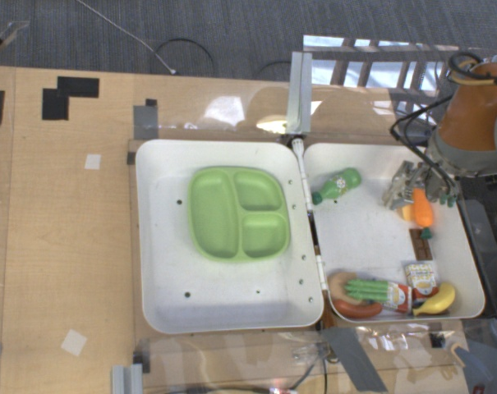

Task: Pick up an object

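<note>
Hovered over the right shallow white bin [371,245], two-finger gripper [414,189] beside a small orange carrot-shaped toy [423,210] (finger spread and any hold impossible to tell).

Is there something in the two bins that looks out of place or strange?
Nothing looks spilled or broken. The green divided plate lies flat in the left bin. In the right bin, the green bottle lies on its side, and most toys, like the banana, are crowded along the near edge.
</note>
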Motion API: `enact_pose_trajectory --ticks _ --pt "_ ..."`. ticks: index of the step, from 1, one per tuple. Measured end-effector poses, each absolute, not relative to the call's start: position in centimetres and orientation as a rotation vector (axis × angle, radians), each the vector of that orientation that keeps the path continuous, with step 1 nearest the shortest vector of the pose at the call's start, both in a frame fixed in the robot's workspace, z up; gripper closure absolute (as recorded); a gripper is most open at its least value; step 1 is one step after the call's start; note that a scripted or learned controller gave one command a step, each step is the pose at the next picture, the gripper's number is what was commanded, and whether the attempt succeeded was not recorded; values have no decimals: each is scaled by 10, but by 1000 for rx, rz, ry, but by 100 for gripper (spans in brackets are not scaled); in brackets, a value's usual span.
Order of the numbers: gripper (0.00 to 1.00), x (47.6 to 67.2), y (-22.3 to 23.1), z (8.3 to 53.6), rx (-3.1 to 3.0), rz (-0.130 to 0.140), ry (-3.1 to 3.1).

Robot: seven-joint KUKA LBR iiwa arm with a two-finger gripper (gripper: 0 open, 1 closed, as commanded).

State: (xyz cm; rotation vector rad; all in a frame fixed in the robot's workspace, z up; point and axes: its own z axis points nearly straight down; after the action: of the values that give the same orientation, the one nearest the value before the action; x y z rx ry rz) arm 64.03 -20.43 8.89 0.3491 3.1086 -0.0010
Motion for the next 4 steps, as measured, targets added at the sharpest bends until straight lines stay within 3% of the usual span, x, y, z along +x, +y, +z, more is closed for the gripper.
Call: enact_pose_trajectory --ticks 1,2,3,4 --pt "100 640 -205 143 -345 -7 3107" --pt "0 640 -205 141 -345 -4 3110" --pt "0 637 -205 89 -459 -6 3095" --pt "0 627 -204 88 -661 -4 3061"
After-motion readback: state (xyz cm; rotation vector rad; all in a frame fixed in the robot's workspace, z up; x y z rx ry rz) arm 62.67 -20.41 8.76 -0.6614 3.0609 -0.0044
